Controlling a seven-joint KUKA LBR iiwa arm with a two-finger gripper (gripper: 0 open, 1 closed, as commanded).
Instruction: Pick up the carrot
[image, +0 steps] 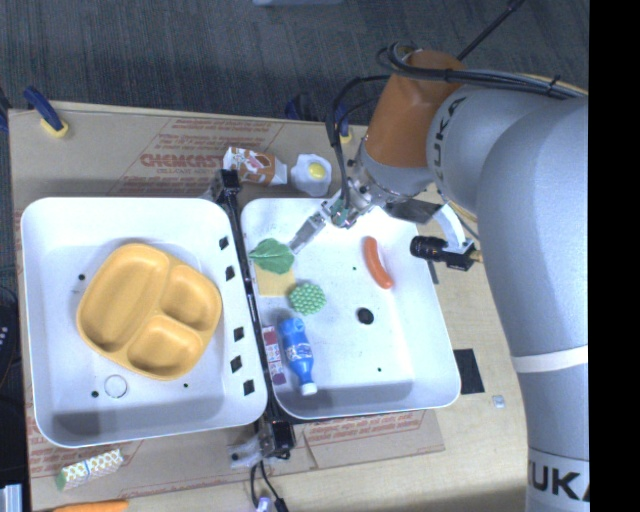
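Blue bottle (296, 353) nearest; fingers (303, 235) beside green leaf (272, 255).

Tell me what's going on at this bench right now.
A grey KUKA arm reaches in over the right bin, its end effector low near the green leaf. The carrot it should pick up lies untouched further right in that bin. The left bin holds a yellow divided tray.
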